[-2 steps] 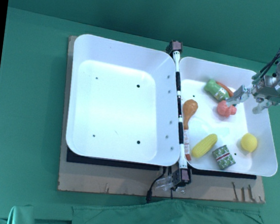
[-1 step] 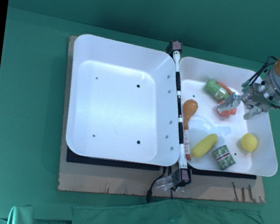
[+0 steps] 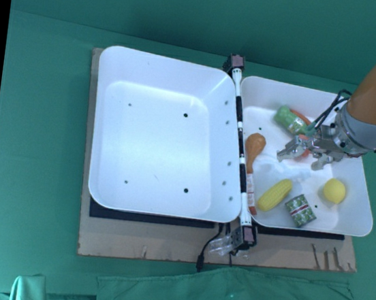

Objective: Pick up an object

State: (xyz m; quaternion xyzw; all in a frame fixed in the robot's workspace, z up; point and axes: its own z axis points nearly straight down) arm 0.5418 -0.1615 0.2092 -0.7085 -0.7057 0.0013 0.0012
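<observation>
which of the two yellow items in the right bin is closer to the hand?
The lemon, round and near the bin's right wall, just below the hand. The corn cob is elongated and lies further left, beside the small can.

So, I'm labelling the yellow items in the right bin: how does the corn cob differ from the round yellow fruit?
The yellow corn cob is long and tapered, lying aslant; the round yellow lemon-like fruit is a smooth ball. The cob's surface looks ribbed with kernels, the fruit's plain. The cob lies near the bin's left side beside a green-and-red can; the fruit sits further right. Both are yellow and rest in the right white bin.
</observation>
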